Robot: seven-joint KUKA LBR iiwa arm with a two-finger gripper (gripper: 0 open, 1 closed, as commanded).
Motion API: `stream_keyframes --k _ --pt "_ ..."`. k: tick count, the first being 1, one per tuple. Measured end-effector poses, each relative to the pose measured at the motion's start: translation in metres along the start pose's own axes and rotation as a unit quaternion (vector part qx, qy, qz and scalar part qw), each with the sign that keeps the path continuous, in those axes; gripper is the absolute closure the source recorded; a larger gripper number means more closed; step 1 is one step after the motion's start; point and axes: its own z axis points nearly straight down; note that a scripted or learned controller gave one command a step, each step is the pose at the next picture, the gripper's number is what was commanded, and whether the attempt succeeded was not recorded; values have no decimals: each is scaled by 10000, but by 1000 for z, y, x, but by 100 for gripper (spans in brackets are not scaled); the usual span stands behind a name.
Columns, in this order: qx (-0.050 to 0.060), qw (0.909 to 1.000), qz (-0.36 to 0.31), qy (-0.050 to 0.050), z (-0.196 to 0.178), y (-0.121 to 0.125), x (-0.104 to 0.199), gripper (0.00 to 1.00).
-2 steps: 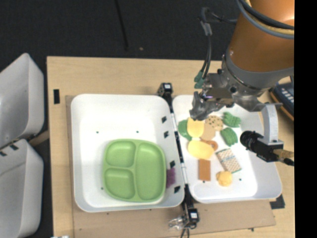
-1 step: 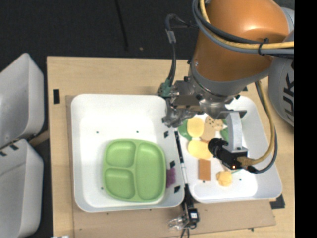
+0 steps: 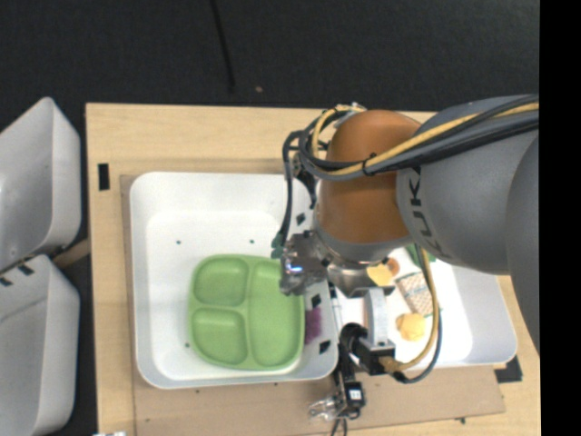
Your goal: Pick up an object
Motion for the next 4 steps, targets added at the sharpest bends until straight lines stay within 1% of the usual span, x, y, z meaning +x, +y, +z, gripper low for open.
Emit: stream_keyframes --k 1,2,3,4 --pt "-173 9998 -52 57 -179 0 49 100" --pt "-145 9999 7 29 -270 -2 -5 100" --pt "-39 10000 21 6 -166 -1 -58 100" --pt "-61 10000 -44 20 -126 0 2 100"
